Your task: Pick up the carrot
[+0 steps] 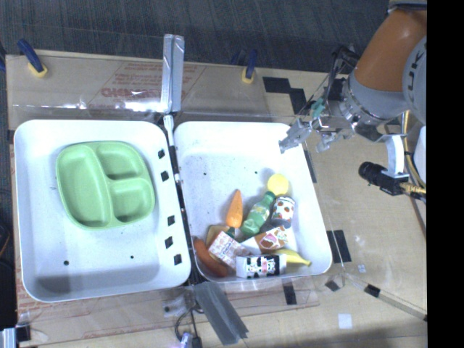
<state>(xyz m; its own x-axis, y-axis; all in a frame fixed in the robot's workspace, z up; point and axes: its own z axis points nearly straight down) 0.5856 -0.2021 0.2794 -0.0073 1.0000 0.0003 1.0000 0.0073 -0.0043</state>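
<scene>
The fingers [304,134] hang spread apart with nothing between them, over the upper right rim of the right bin [217,140], at the right of the frame. The carrot [234,209] lies in that bin's lower middle, touching a green bottle [257,216]. A green divided tray [105,183] sits in the left bin [36,267]. The desk [377,259] is pale wood with black tape marks; dark floor [217,13] runs along the top.

Even, fairly bright overhead light falls on the scene, and the white bins [94,267] come close to washed out, with a soft grey shadow in the left bin's near corner. The clear sheet [210,85] behind them throws faint glare. Detail is coarse and slightly soft throughout.
</scene>
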